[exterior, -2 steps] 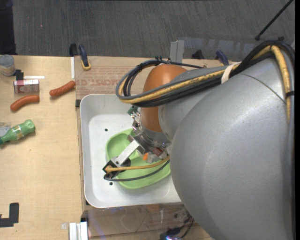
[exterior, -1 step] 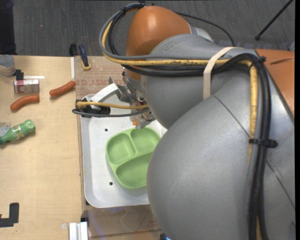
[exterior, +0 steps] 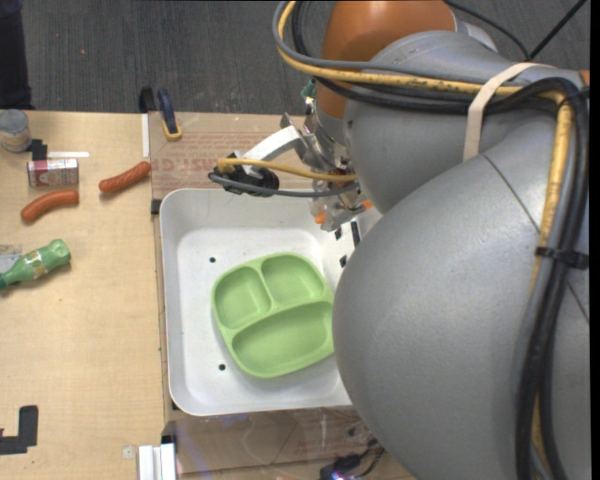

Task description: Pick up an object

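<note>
1. Camera view, bin contents: a shallow white bin (exterior: 187, 281) holds a green divided plate (exterior: 274, 315) with three compartments. The plate lies flat on the bin floor, toward the right half of the bin, and its right edge passes under the arm's bulk.

2. Camera view, arm: the grey arm (exterior: 469, 281) with its orange band (exterior: 384, 23) covers the right side of the frame. Cables (exterior: 281, 173) and wrist hardware sit over the bin's upper right corner, above and apart from the plate.

3. Camera view, gripper: the gripper (exterior: 339, 217) is only partly visible below the wrist, near the bin's upper right wall. Whether it is spread or closed cannot be told from this angle, and nothing can be seen in its hold.

4. Camera view, bench to the left: two sausages (exterior: 124, 177) (exterior: 49, 203), a green bottle (exterior: 36, 263) and a small carton (exterior: 52, 171) lie on the wooden bench (exterior: 84, 375), well apart from the bin.

5. Task status (a judgement): no pick is yet confirmed. The plate rests in the bin and appears to be the only candidate within reach.

6. Remaining work (also a judgement): descent to the plate, a grip on its rim, and a lift.
</note>
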You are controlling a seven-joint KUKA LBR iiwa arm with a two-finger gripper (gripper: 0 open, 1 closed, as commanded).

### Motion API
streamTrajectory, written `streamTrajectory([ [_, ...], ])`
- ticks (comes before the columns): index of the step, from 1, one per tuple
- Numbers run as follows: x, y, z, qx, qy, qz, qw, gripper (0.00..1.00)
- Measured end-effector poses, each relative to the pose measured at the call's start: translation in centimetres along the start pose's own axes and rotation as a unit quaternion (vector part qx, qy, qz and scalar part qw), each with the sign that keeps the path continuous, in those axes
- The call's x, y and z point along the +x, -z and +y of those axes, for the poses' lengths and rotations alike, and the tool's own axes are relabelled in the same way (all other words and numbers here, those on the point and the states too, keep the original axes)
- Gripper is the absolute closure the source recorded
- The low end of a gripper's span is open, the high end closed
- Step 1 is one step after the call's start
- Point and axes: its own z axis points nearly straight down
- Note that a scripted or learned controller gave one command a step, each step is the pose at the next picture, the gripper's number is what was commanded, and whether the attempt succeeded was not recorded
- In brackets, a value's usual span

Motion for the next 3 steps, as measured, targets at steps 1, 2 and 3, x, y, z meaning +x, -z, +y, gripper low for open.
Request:
streamTrajectory([
  [1,-1.1,-3.1,-5.4,0.000,-0.087,0.000,0.9962,1.00],
  [2,3.9,9.3,-3.2,0.000,-0.086,0.001,0.9963,1.00],
  [3,-3.5,-4.1,2.1,0.000,-0.051,-0.001,0.9987,1.00],
])
